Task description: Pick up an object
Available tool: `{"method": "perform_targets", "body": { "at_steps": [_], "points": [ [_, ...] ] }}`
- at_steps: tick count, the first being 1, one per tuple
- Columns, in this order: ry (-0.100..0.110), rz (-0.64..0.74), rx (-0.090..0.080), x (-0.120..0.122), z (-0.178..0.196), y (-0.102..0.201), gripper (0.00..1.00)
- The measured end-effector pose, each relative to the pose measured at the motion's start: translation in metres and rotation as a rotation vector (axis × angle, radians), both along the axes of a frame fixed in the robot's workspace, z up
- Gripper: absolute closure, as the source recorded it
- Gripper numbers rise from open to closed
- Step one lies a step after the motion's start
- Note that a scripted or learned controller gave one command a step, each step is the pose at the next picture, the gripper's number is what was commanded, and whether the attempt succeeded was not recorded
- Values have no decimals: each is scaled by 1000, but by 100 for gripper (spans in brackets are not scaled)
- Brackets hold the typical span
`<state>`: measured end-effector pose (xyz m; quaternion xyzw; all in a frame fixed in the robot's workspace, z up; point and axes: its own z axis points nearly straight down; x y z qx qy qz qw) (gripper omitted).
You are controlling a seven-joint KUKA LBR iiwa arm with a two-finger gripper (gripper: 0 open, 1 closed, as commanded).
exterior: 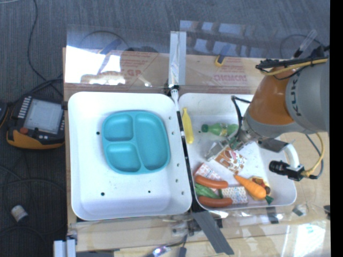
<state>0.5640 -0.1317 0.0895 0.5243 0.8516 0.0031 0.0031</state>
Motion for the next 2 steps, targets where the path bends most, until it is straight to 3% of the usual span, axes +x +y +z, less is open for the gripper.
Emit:
{"method": "perform_targets", "body": {
  "at_steps": [1,2],
  "points": [
    [-5,-1,1,3,9,0,100],
    [14,-94,-4,37,124,41,100]
  ]
}}
